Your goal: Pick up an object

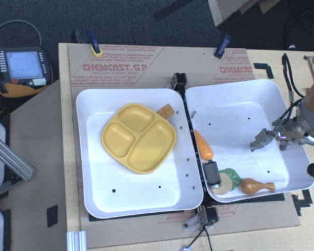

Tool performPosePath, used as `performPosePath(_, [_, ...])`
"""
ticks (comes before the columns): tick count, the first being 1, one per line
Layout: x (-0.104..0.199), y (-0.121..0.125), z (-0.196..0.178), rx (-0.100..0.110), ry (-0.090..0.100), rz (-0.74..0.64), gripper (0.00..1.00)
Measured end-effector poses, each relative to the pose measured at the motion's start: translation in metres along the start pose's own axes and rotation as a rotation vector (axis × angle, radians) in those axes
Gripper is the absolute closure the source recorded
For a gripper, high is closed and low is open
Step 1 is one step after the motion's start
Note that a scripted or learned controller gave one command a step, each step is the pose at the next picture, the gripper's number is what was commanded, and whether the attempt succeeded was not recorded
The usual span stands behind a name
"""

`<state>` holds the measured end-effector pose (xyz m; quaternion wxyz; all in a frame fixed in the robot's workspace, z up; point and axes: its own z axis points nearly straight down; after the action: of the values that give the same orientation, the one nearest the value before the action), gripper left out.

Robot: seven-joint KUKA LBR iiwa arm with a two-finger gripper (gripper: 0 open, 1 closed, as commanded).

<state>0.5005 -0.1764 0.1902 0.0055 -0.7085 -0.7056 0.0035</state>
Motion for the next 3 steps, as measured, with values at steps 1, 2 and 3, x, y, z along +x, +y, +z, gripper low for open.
performPosePath(1, [0.000, 0.003, -0.006, -0.013, -0.003, -0.004, 0.00])
performPosePath(2, [-0.005, 0.004, 0.038, -0.007, 0.000, -0.003, 0.00])
performPosePath(3, [-0.006, 0.010, 0.082, -0.008, 0.000, -0.004, 0.00])
